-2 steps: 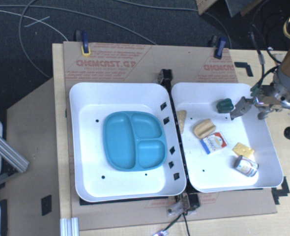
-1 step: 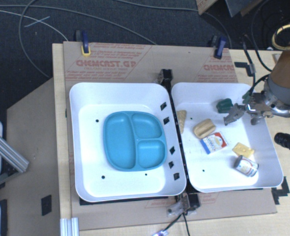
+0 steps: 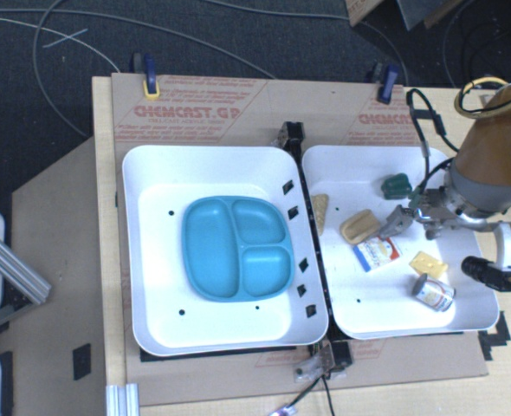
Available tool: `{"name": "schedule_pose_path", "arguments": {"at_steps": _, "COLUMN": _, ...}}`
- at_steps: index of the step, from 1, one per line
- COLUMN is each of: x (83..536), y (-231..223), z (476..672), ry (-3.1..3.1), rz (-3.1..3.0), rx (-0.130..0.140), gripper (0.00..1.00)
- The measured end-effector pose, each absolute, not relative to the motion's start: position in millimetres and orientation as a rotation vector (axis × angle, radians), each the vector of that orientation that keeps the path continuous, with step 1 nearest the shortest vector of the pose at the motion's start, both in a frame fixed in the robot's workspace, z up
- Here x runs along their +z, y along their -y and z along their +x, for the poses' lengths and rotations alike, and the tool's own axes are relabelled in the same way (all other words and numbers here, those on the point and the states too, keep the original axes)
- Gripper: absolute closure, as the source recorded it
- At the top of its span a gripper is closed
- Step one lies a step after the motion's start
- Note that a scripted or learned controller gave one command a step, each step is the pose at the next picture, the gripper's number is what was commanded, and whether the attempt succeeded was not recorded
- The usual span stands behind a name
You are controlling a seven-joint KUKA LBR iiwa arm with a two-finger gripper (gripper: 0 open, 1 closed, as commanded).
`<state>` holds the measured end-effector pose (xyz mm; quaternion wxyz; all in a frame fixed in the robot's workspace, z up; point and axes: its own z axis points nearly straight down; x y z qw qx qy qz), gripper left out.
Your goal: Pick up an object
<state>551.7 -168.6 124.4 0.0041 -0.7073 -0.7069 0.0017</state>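
Gripper (image 3: 400,217) is hovering low over the middle of the right bin (image 3: 352,315), its dark tip pointing left toward a tan bun (image 3: 360,226) just beside it; how wide it is standing I cannot tell, and nothing is showing in its hold. Just below the tip a packet (image 3: 377,253) in white, red and blue is lying flat, a green block (image 3: 396,185) is sitting near the bin's far side, and a yellow wedge (image 3: 427,264) and a small can (image 3: 433,294) are lying toward the near right. In the left bin (image 3: 147,310) a blue tray (image 3: 237,247) is resting alone. To grasp well, the arm is probably needing to center squarely over the bun, keeping clear of the packet, before descending.
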Motion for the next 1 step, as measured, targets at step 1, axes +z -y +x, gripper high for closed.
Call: {"name": "schedule_pose_path", "arguments": {"at_steps": 1, "x": 88.6, "y": 168.1, "z": 554.6, "ry": 2.221, "rz": -2.222, "rx": -0.008, "gripper": 0.00}}
